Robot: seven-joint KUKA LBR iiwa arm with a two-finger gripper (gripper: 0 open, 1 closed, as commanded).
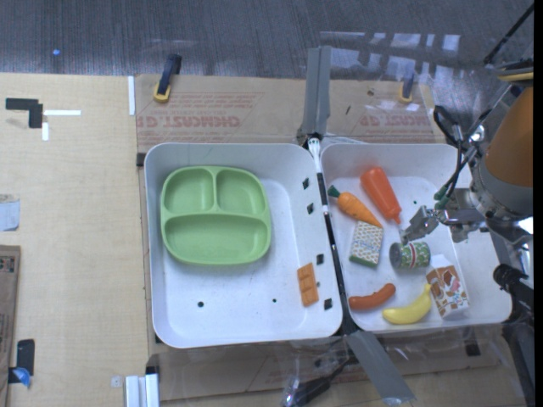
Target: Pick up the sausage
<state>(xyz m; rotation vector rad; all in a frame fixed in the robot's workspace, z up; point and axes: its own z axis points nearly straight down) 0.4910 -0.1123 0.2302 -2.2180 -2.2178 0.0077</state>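
Observation:
The sausage (372, 296), a short reddish-orange link, lies near the front of the right bin (386, 161), just left of a yellow banana (405, 311). My gripper (422, 225) hangs over the right part of that bin, above a small green can (410, 254). It is behind and to the right of the sausage and well apart from it. Nothing is seen held in it.
The right bin also holds a carrot (355, 208), a long orange-red piece (381, 193), a patterned box (366, 244) and a small carton (447, 291). In the left bin (229, 329) are a green divided plate (216, 215) and an orange waffle piece (307, 284).

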